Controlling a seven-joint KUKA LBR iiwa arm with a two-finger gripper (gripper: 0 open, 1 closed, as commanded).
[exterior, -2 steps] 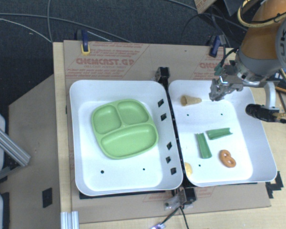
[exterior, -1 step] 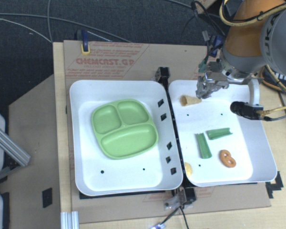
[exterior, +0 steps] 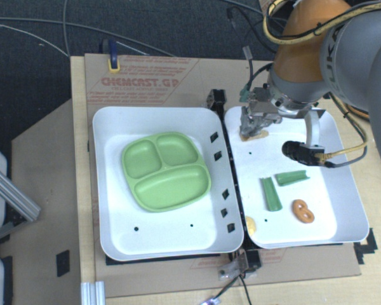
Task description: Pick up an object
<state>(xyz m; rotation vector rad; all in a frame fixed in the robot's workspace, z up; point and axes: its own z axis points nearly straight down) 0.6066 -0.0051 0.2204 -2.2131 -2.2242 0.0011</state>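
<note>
Gripper hovers over a small tan scrap, upper centre-right of frame; open or closed, I cannot tell. Centre squarely before squeezing.

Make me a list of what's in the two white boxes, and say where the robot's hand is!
left bin: one green plate with three sections
right bin: green stick, second green stick close by it, orange pretzel shape, small yellow bit at the near left corner
gripper: low over the far left part of the right bin
holding something: cannot tell from this view
arm: reaches in from the right
</note>
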